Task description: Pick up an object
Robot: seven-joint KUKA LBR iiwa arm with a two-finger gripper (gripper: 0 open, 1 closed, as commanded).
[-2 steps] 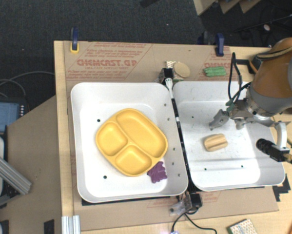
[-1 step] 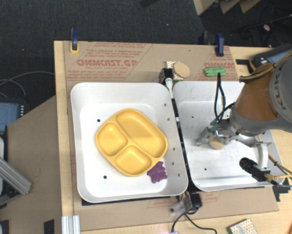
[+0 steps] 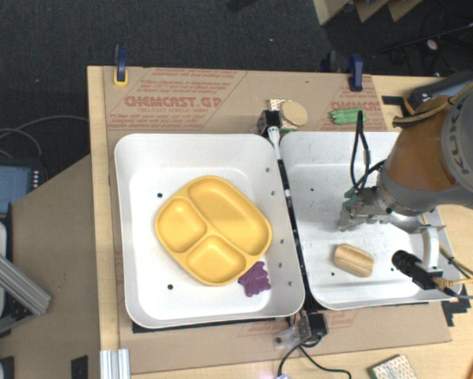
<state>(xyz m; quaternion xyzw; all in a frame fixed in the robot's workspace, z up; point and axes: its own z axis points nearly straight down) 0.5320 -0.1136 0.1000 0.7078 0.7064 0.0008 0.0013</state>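
A tan wooden cylinder block (image 3: 353,260) lies on its side in the right bin (image 3: 319,180), near that bin's front. My gripper (image 3: 351,214) hangs low over the right bin, just behind and above the block, with a gap between it and the block. In the left bin (image 3: 137,164) sits a yellow divided plate (image 3: 212,229) with three compartments. A small purple toy (image 3: 255,279) lies on the bin floor against the plate's front right rim. The arm's orange band (image 3: 422,156) and grey wrist cover the right bin's right side.
A round tan disc (image 3: 294,114) and a green object (image 3: 345,117) lie on the cardboard behind the bins. Blue clamps (image 3: 121,64) hold the board's back edge. Black cables run down to the gripper and along the right bin's front right corner.
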